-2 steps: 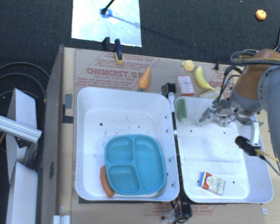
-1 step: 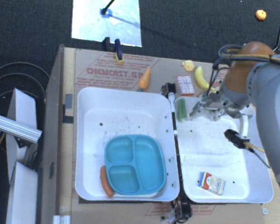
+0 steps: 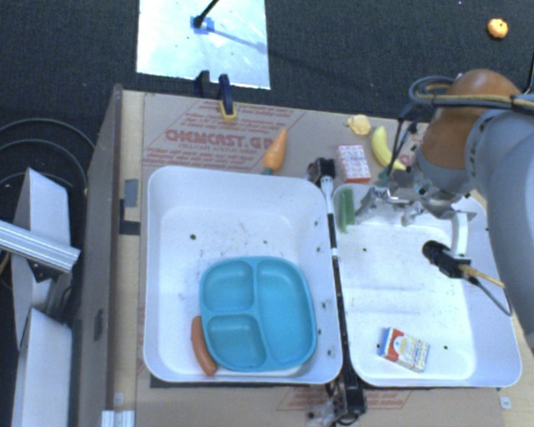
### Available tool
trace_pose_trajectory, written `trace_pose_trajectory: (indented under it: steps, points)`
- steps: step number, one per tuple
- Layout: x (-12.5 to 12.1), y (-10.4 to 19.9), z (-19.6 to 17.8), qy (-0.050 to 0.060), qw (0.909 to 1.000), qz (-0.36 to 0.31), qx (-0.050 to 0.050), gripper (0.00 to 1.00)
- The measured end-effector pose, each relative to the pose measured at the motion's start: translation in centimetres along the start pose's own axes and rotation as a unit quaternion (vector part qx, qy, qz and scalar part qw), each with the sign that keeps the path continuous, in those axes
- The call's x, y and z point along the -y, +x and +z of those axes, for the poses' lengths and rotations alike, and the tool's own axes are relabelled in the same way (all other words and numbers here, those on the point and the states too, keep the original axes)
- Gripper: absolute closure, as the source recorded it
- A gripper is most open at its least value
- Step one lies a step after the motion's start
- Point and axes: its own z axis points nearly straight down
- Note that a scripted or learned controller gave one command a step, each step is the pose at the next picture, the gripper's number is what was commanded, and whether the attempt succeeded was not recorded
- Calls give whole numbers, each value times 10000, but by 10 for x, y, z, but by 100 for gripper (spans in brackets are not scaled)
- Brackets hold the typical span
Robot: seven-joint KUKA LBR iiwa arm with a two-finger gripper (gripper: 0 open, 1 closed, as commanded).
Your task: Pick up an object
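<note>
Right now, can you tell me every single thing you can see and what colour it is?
bins: 2, white, side by side on the bench
divided plate: 1, blue, in the left bin
hot dog: 1, orange-brown, left bin, by the plate's near-left edge
small box: 1, white, blue and red, near end of the right bin
green piece: 1, green, far-left corner of the right bin
carrot: 1, orange, on the cardboard behind the left bin
pink block: 1, pink, on the cardboard behind the right bin
banana: 1, yellow, behind the right bin
arm: 1, grey with an orange band, over the right bin
end effector: 1, metal, at the right bin's far edge
</note>
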Motion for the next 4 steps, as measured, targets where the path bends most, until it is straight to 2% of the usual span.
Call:
trace_pose_trajectory:
  steps: [1, 2, 3, 4]
  points:
    - [-1, -2, -11, -17, 10000, -7, 13, 100]
    - [13, 59, -84, -13, 10000, -20, -8, 100]
    - [-1, 11, -107, -9, 10000, 32, 8, 100]
    - [1, 77, -80, 15, 10000, -20, -5, 100]
